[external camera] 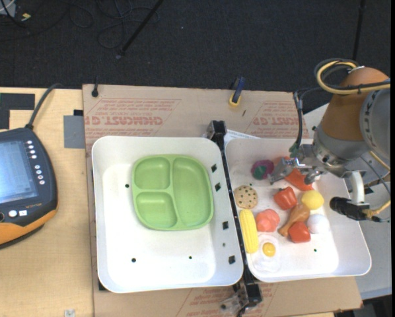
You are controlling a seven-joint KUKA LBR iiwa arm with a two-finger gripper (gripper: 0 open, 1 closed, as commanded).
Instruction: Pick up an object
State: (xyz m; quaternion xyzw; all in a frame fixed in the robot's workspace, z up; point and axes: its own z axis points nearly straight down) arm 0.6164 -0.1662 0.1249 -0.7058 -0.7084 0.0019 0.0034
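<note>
White bin (356, 266), bare right edge

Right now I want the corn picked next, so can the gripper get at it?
Probably yes: the corn lies uncovered along the right bin's left wall, though that wall crowds one side. The gripper hovers over the same bin.

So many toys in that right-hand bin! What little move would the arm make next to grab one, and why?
Probably a short drop straight down. The pincer hovers at the right bin's upper part, just above an orange-red toy, beside the purple toy. I see nothing held between its fingers.
</note>
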